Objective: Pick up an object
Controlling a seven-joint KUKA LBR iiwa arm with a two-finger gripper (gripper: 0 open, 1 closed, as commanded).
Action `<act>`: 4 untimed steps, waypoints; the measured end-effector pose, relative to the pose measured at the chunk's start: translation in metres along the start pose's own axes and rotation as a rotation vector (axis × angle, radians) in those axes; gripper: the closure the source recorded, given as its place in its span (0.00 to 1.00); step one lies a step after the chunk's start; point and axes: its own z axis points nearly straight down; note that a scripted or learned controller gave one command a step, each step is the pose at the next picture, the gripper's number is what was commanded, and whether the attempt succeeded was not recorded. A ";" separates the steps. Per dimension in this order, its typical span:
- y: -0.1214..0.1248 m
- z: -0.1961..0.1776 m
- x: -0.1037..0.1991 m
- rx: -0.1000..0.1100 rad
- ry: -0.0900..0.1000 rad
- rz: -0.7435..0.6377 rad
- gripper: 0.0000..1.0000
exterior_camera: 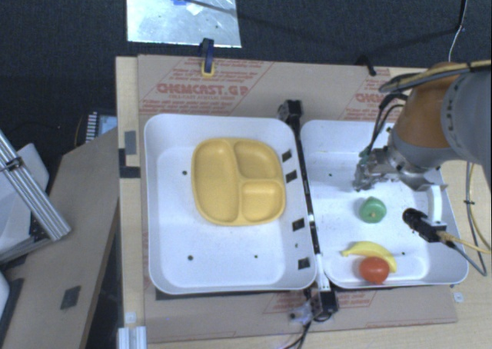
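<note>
In the right bin (pixel 330 155) lie a small green round fruit (pixel 373 209), a yellow banana (pixel 369 250) and a red tomato (pixel 374 270) that touches the banana's front side. My gripper (pixel 366 177) hangs low over the bin's middle, just behind and slightly left of the green fruit. Nothing shows between it and the bin floor. The grey arm with its orange band (pixel 423 121) reaches in from the right.
The left bin (pixel 165 186) holds a yellow divided plate (pixel 237 181) near its middle. A black divider strip (pixel 300 186) runs between the two bins. Bare white floor shows at the right bin's back left.
</note>
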 end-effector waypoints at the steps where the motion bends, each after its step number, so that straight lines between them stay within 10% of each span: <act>1: 0.004 -0.045 -0.005 -0.003 0.000 -0.001 1.00; 4: 0.011 -0.176 -0.008 -0.003 0.000 -0.006 1.00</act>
